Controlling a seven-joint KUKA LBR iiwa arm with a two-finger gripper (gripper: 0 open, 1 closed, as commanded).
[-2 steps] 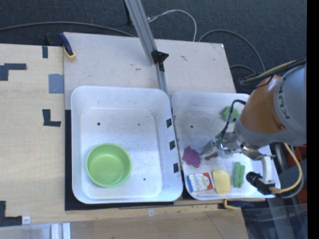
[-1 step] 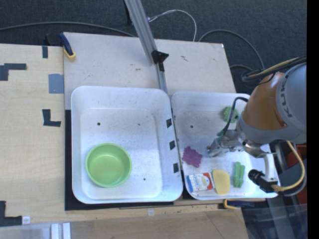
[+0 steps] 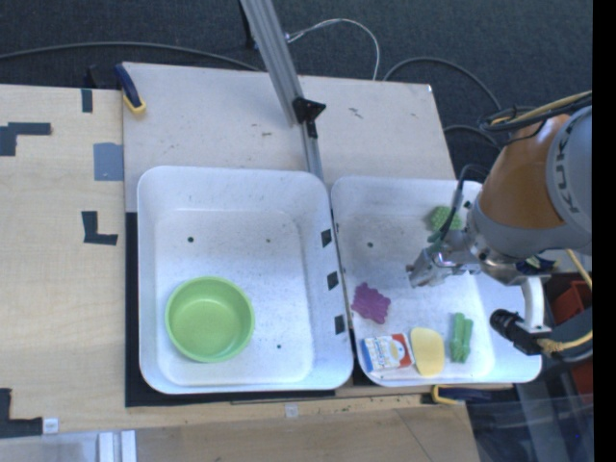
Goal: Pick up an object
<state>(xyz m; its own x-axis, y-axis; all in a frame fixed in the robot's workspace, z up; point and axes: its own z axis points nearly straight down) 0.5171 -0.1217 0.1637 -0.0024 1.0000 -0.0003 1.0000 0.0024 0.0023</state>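
Approach step, judged: hand (image 3: pixel 423 271) hovered low in right bin (image 3: pixel 385 200), near purple piece (image 3: pixel 371 302). Finger state: could not tell. Next move needed descent onto chosen object.

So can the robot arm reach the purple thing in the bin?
Probably yes. The purple thing lies alone on the right bin's floor, just left of and below the gripper, with nothing between or on top.
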